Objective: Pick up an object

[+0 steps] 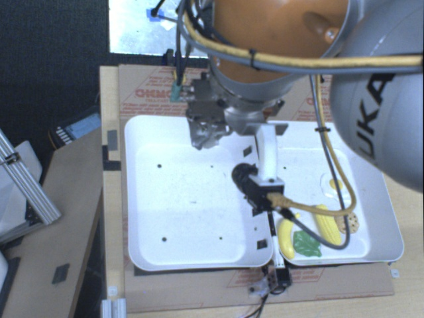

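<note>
My gripper hangs over the back edge of the left shallow white plastic bin, up near that bin's far right corner. The metal head of it shows below my orange wrist band, but I cannot tell from this slanted look down whether it is spread or closed, and I see nothing carried beneath it. So I judge the pick as not yet made.

The things worth taking all lie in the right shallow white plastic bin, bunched toward its near left corner. There is a smooth yellow banana-shaped toy close to the divider between the bins, a small green plastic piece touching it on its right, a ridged yellow corn cob toy just beyond that, and a small speckled tan round piece beside the cob, which I cannot name with any certainty. My own yellow cable drapes across the cob and partly hides it.

As I read it, everything remains to do: cross from the left bin to the right one, settle over one of those pieces, descend, close on it and lift it free.
</note>
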Controlling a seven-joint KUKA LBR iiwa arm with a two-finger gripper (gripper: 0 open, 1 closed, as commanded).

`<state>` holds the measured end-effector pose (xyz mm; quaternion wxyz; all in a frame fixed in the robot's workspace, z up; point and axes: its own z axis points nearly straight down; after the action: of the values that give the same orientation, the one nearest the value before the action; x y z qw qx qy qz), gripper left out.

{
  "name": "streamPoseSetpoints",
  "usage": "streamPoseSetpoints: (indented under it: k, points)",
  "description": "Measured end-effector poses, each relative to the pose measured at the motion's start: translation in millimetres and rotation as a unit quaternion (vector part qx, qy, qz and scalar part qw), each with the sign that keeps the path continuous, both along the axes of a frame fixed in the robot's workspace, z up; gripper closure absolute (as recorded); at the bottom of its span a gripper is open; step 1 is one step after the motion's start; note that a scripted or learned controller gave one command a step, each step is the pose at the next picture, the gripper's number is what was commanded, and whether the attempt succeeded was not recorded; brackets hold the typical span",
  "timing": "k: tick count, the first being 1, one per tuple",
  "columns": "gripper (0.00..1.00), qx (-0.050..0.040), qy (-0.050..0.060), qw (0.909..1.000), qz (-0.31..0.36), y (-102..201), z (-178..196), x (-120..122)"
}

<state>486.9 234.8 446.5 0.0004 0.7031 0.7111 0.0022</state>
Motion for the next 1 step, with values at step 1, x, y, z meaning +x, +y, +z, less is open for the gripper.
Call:
streamPoseSetpoints:
  k: [1]
  points:
    - [1.00, -0.0047, 0.009, 0.9999, -0.006, -1.2, -156.5, -2.4]
